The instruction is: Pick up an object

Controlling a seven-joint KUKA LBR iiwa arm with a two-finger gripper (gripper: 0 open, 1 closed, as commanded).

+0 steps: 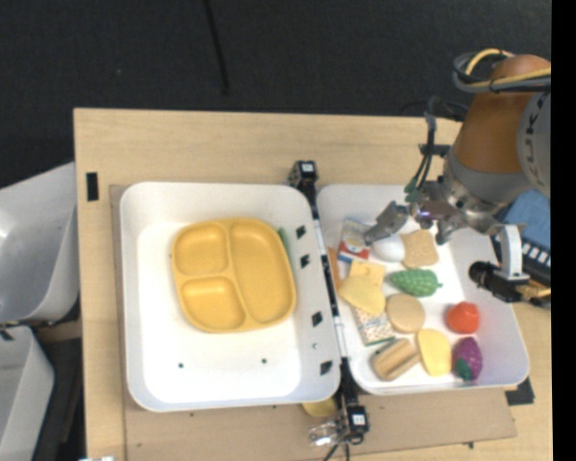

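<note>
I see the gripper (410, 221) hanging over the right bin (518, 353), its 2 fingers spread apart, gripping nothing, just above a white egg (391, 250) beside a toast slice (420, 249).

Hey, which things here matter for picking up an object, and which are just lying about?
For the job: tool; right bin with toy food: tomato, purple grapes, cheese wedge, white egg.

Lying about: left bin; yellow divided plate.
</note>
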